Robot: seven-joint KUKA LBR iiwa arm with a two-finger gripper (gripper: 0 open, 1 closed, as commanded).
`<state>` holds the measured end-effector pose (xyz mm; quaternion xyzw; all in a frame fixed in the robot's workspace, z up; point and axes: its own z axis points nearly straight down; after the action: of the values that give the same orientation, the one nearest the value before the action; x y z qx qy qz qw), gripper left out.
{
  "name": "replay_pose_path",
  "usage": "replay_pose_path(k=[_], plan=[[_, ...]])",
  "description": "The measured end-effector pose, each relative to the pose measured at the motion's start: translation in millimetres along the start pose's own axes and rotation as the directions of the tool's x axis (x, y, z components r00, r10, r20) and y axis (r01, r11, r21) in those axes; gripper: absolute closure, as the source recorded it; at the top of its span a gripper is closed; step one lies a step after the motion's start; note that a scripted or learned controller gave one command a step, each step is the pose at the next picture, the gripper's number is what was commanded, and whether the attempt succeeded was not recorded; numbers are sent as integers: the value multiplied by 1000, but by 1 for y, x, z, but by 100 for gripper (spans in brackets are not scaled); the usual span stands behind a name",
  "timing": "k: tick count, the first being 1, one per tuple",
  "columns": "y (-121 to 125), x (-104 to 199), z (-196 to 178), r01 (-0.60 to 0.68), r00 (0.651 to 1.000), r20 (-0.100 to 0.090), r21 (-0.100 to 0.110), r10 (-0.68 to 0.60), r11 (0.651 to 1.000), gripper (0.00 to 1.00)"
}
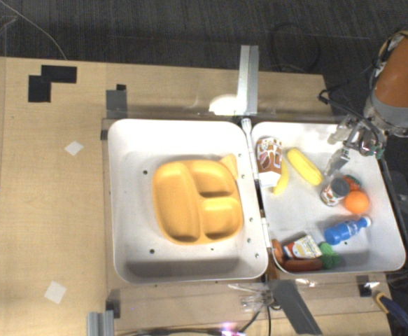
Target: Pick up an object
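Showing unreadable label: ketchup bottle (303, 248)

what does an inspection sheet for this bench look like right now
surface: wooden bench bearing two white bins; left bin, right bin.
job's things: right bin holds a banana, a small can, an orange, a blue bottle, a brown cup and a red packet.
clutter: yellow compartment tray in the left bin.
grippers: gripper hangs over the right bin's far right part, near the can; nothing seen between its fingers.
cables: dark cables beyond the right bin.
surroundings: dark floor behind the bench.
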<state>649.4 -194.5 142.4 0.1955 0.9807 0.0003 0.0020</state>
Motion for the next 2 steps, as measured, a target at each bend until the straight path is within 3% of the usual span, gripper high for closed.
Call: replay_pose_path(k=[1,2], plan=[[34,22,54,-272,962,6,-3,272,962,0],[23,5,55,-640,769,4,-4,640,769,0]])
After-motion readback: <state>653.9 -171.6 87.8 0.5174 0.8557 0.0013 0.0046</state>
